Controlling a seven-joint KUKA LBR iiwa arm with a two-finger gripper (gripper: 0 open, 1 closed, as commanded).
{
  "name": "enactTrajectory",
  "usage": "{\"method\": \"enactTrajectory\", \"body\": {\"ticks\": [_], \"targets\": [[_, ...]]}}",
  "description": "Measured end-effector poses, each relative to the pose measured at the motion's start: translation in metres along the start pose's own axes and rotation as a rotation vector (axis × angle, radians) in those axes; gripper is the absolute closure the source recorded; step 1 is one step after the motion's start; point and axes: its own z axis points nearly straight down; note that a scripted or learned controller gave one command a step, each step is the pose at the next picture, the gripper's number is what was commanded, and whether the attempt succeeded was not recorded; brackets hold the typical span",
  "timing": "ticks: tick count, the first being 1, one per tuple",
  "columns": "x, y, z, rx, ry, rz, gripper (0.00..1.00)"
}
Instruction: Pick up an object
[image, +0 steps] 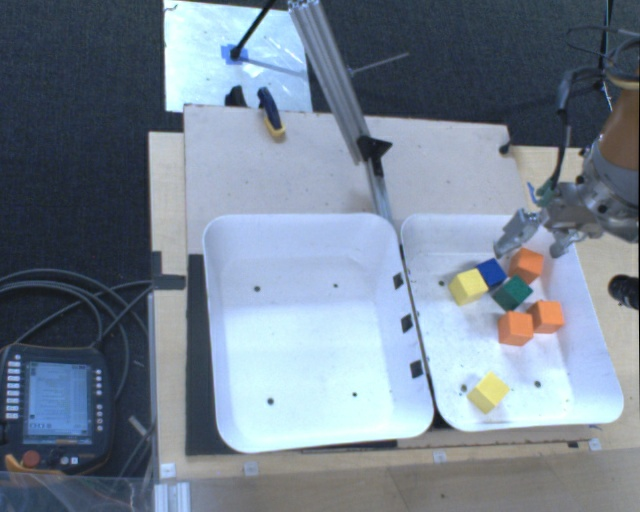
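Observation:
In the right bin (440, 400) lie several small blocks. A yellow block (467, 287), a blue block (491, 272) and a green block (513, 293) cluster together. An orange block (527, 265) sits at the far side, and two more orange blocks (516, 328) (547, 316) rest side by side nearer the front. Another yellow block (489, 392) lies alone at the front. My gripper (538, 237) hangs over the bin's far right part, just above the far orange block, its fingers spread apart with nothing between them.
The left bin (215, 300) stands beside the right one. A metal pole (335, 85) slants over the board behind the bins. A teach pendant (55, 405) with cables lies at the far left. A yellow-handled tool (271, 113) rests at the board's back edge.

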Motion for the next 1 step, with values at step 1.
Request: {"method": "enactTrajectory", "body": {"ticks": [1], "targets": [[-0.0001, 0.0000, -0.0001, 0.000, 0.000, 0.001, 0.00]]}}
